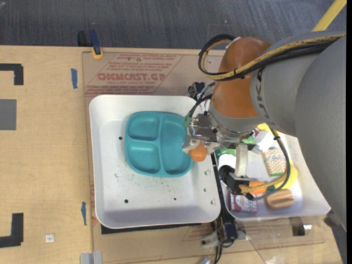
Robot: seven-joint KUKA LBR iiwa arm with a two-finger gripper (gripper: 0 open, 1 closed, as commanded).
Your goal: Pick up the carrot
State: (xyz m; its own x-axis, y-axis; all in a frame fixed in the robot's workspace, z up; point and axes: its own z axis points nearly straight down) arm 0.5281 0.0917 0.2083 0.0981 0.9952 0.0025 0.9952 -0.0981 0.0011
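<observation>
The arm's grey bulk hid much of the right bin (313,199), where a bread roll (279,199), a yellow item and packets lay partly covered. The end effector (196,143) hung at the edge of the teal tray (154,143) in the left bin (110,164); whether it gripped could not be told. An orange piece, seemingly the carrot (198,154), sat just beneath it, beside the tray's right rim.
</observation>
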